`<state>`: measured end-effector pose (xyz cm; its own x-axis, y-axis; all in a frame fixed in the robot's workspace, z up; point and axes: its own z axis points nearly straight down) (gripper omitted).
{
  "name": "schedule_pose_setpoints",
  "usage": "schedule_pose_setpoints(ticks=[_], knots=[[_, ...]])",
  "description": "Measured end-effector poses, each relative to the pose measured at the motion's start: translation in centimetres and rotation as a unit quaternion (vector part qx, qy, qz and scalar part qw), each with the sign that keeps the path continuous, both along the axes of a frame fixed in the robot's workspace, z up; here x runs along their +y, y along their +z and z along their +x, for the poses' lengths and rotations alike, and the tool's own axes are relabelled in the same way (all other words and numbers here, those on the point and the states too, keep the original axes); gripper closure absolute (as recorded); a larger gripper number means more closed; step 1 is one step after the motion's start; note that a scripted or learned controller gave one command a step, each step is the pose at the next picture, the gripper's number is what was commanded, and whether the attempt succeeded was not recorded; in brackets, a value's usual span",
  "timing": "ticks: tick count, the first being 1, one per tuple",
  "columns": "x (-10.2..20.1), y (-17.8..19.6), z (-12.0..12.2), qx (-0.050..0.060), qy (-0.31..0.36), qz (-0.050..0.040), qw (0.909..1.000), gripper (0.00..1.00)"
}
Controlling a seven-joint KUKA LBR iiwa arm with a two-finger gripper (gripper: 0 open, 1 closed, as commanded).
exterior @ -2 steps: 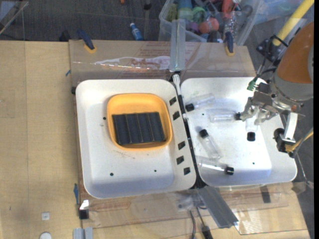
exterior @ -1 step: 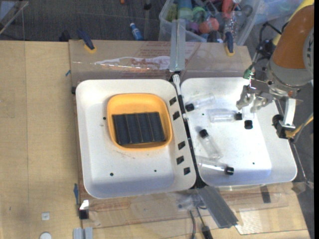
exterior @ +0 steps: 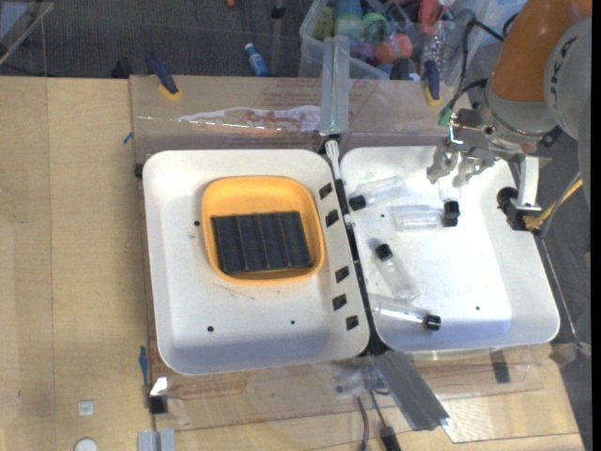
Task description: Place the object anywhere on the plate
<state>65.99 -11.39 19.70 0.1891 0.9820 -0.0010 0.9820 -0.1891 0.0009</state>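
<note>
The gripper hangs over the back of the right bin; I cannot tell how it is set. Clear tubes with black caps lie below it. The orange plate, holding a black ridged block, sits in the left bin.
</note>
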Motion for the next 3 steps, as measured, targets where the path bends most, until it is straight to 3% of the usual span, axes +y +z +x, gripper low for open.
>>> schedule_pose_setpoints(ticks=[2, 3], knots=[[2.2, 5.7, 0.8, -0.001, 0.092, -0.0005, 0.9958, 1.0], [2.4, 9.6, 0.8, -0.001, 0.179, -0.0007, 0.9839, 1.0]])
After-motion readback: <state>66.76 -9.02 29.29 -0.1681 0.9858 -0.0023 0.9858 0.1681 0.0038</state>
